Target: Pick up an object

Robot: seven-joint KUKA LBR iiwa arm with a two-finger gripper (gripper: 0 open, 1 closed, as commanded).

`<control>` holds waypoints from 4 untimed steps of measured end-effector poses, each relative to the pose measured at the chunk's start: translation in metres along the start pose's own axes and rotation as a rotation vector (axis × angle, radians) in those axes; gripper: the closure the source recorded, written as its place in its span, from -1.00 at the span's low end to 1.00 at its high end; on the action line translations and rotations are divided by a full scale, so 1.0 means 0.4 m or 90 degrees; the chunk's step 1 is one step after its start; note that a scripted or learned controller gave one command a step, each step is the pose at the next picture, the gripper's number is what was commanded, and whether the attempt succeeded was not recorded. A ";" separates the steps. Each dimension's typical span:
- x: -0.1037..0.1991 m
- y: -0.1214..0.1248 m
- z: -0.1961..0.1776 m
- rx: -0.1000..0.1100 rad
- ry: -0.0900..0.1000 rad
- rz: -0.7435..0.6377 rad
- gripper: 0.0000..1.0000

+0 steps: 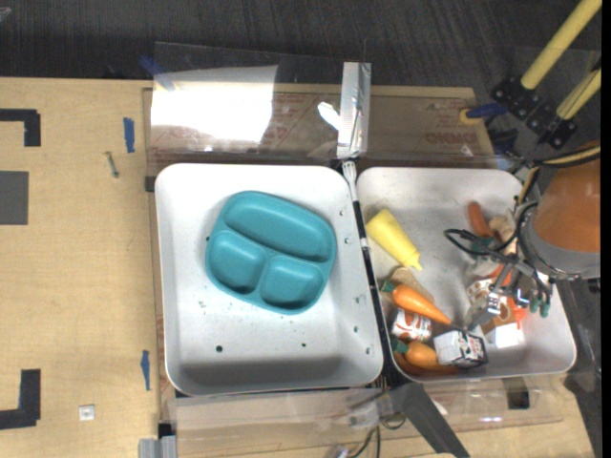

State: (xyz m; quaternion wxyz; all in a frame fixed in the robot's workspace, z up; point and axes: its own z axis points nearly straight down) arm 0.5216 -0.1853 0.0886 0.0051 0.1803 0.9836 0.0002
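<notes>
The right bin (434,198) holds several small objects. A yellow squeeze bottle (393,237) lies near its left wall. Below it are an orange carrot (420,303), a red-and-white can (410,327) and a small white-and-black box (460,348). A reddish sausage-shaped piece (477,216) lies toward the back right. My gripper (496,294) hangs low over the right side of this bin, amid cables, just above a white-and-red block (506,335). The arm's orange band (573,218) is at the right edge.
The left bin (181,256) holds a teal divided plate (272,251). A clear plastic sheet (220,113) and a taped divider (353,113) stand behind the bins. Yellow poles (563,36) cross the top right. Brown bench board lies to the left.
</notes>
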 end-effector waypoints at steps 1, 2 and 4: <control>0.098 0.028 -0.010 -0.001 -0.015 0.030 -1.00; 0.113 0.153 -0.004 0.000 -0.005 -0.044 -1.00; 0.084 0.013 -0.013 -0.001 -0.020 -0.173 -1.00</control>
